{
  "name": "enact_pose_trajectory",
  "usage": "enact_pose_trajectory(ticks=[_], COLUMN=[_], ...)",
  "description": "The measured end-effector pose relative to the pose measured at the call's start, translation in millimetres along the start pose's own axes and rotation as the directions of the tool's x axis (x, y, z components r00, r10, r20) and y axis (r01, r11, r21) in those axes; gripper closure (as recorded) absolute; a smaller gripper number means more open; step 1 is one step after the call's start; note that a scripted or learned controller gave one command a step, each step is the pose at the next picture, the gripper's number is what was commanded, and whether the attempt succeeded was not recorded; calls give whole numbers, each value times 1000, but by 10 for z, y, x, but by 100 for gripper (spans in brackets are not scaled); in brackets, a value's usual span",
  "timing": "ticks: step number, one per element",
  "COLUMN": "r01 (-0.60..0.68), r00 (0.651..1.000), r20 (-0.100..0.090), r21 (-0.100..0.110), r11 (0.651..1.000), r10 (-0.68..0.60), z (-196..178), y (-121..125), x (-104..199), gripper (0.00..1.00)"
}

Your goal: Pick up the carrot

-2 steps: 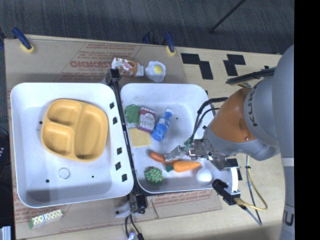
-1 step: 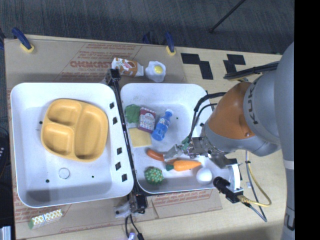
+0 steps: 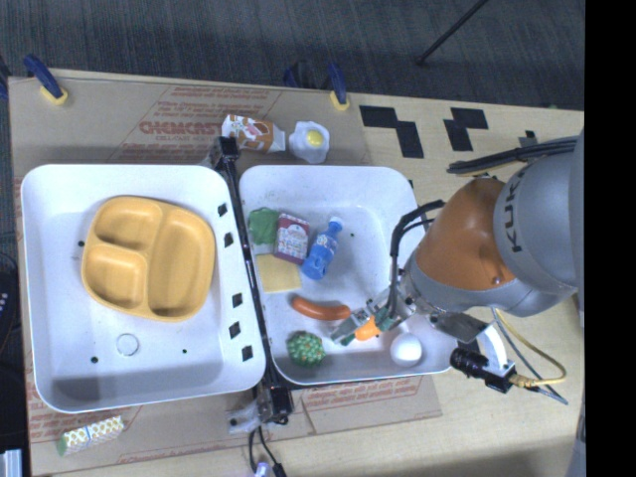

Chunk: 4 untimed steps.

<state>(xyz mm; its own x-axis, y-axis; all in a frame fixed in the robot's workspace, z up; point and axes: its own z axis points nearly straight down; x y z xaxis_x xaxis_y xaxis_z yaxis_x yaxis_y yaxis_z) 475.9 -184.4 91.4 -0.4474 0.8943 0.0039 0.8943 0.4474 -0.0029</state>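
The grey KUKA arm with its orange band reached in from the right and bent down over the right bin, its gripper low at that bin's near right part. The left bin lay well off to the left of the fingers, holding a yellow divided tray. Both bins sat on a cardboard sheet on the bench.

The carrot, a small orange piece with a green top, lay just below and slightly left of the fingertips, touching or almost touching them. Whether the fingers were spread or closed could not be told, since the wrist covered them, and the carrot did not visibly sit between them.

Just left of the fingers lay a sausage, and further left and nearer the camera a green ball-like vegetable. Just right of and below the fingers rested a white egg. Up and left of the fingers stood a blue bottle, tilted, beside a red carton, a green leafy item and a pale yellow slice.

Well beyond the fingers, outside the bins, lay a small orange-and-white carton and a fried egg toy. A striped packet lay at the near left corner.
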Motion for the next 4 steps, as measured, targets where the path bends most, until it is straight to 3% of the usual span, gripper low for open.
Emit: enact_pose_trajectory(ticks=[1, 2, 4], r01=[145, 278, 278], r00=[989, 961, 961], r20=[0, 4, 4], r21=[0, -1, -1], r11=[989, 961, 961], r10=[-145, -278, -278], z=[3, -1, -1], y=[311, 143, 143], x=[617, 278, 278], gripper=[0, 0, 0])
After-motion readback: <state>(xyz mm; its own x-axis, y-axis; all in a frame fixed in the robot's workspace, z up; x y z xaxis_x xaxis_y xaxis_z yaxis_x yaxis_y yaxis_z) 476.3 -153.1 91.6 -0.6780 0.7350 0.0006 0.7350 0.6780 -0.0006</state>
